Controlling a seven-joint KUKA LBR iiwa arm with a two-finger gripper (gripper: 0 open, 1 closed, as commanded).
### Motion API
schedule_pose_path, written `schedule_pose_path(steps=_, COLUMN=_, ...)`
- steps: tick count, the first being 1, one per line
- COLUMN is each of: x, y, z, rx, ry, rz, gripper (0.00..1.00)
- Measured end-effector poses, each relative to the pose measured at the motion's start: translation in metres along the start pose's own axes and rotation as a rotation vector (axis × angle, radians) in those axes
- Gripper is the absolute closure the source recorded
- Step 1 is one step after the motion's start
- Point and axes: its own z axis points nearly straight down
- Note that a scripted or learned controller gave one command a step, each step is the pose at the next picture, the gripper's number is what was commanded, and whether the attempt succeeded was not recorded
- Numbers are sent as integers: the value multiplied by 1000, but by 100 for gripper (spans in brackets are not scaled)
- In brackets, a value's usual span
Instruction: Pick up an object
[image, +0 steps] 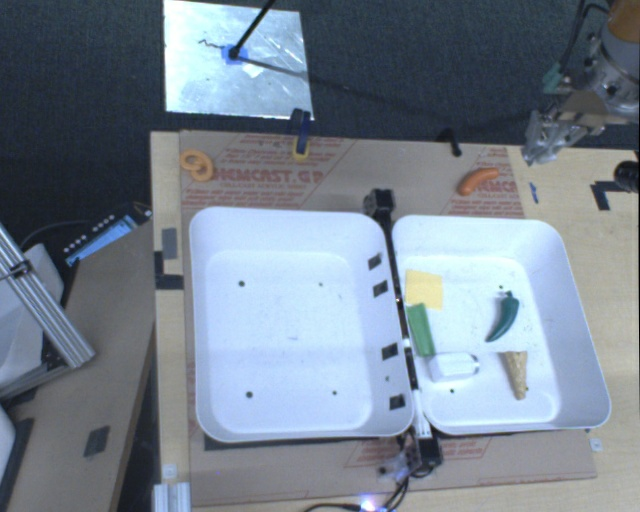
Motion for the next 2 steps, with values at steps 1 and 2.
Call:
schedule_pose_path(steps=1, x=31, y=4, z=-44, rx=-2, ry=1, rz=-1, gripper=100)
schedule_pose_path(steps=2, x=52, y=4, z=-76, rx=-1, ry=0, rz=0, gripper=100)
